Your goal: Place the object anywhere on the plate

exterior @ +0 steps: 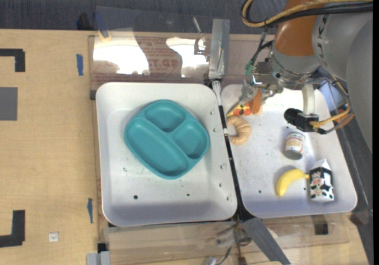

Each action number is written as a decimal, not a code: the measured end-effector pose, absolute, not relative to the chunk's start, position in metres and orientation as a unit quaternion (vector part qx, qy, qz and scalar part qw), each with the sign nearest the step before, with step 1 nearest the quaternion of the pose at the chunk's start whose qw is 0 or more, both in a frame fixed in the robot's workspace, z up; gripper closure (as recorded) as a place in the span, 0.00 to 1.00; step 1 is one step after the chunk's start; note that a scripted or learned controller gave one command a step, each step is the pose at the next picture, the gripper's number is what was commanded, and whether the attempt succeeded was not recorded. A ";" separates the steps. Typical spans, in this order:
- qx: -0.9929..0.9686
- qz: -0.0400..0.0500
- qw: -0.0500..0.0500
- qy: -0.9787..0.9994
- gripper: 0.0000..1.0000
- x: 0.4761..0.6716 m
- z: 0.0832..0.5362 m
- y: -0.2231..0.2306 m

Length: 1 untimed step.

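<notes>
The left bin [112,198] holds a teal divided plate [167,137], sitting flat near its middle. In the right bin [340,195], the hand [256,93] is low at the far corner nearest the plate; whether it is spread or closed cannot be determined. An orange object [255,104] lies just below it, contact unclear. Nearer, toward the plate, lies a tan doughnut [240,130]. Farther from the plate are a small can [294,143], a banana [288,181] and a cow-print carton [320,183].

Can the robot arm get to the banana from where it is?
Probably yes. The banana lies uncovered near the front of the right bin, with only a small carton beside it, and the gripper hangs over that same bin.
</notes>
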<state>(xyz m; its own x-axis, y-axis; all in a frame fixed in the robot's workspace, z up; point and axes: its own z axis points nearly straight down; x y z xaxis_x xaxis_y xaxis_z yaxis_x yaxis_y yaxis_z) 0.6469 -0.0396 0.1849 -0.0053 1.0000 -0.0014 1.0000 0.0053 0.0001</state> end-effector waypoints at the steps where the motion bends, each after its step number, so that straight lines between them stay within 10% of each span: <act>1: 0.705 0.000 -0.001 0.709 1.00 0.638 0.185 0.029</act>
<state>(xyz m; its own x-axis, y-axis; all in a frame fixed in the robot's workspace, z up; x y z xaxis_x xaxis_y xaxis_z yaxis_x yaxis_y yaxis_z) 0.6378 0.0287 0.1851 -0.0067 1.0000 0.0024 1.0000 0.0067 -0.0018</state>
